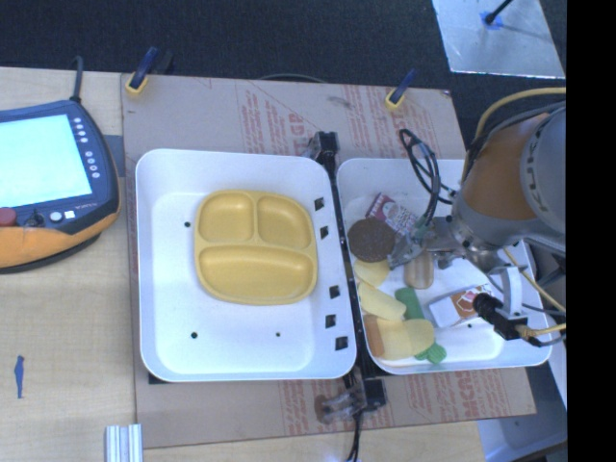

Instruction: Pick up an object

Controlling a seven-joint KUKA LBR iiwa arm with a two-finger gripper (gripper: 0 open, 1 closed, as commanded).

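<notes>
- Camera view: the arm reaches in from the right and hangs low over the right bin; its pincer sits down among the clutter, and I cannot tell how it stands, since the wrist hides it.
- The pickable things are heaped in that bin: a brown disc, a tan block just beside the pincer, yellow pieces, green bits, a packet; nothing shows as gripped.
- The left bin bears a yellow tray, probably the drop side; both bins rest on the worktop.
</notes>
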